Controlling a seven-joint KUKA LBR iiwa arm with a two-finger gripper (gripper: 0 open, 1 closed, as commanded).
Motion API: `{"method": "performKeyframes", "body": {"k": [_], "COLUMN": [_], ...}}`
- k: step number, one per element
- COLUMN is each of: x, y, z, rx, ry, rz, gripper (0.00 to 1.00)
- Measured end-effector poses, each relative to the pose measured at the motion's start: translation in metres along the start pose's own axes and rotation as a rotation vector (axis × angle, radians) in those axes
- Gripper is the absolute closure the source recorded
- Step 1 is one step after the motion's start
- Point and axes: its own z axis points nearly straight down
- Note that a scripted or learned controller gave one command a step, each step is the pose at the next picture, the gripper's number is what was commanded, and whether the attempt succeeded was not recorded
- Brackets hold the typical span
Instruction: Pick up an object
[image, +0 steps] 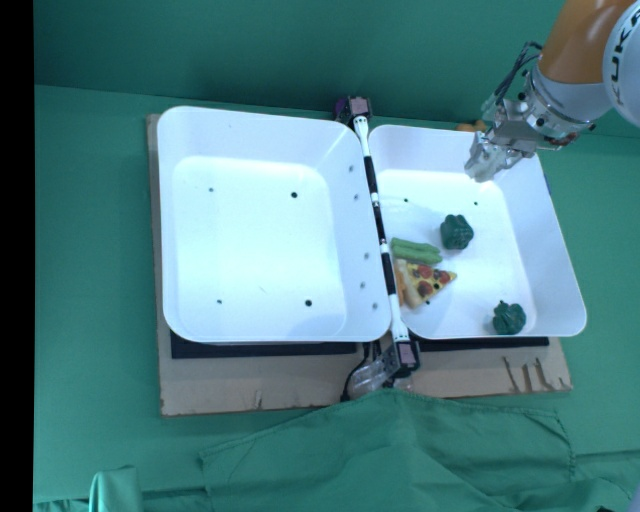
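Observation:
The right bin holds a dark green broccoli piece near its middle and a second one by the front right corner. A green bean pod and a pizza slice lie against the bin's left wall. My gripper hangs over the back of the right bin, above and to the right of the middle broccoli piece, apart from every object. Nothing shows between its fingertips.
The left bin sits beside the right one, with a black-and-white divider bar between them. Both rest on a cardboard sheet. Crumpled green cloth covers the front.

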Motion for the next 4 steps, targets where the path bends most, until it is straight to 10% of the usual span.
{"method": "performKeyframes", "body": {"k": [1,2,3,4], "x": [-0.054,-0.051,-0.047,-0.054], "y": [-0.062,-0.059,-0.001,-0.019], "z": [0.050,0.047,0.108,0.103], "rx": [0.015,0.007,0.003,-0.004], "ry": [0.002,0.002,-0.002,-0.001], "rz": [0.004,-0.003,-0.005,-0.004], "gripper": [1.00,0.00,0.00,0.00]}}
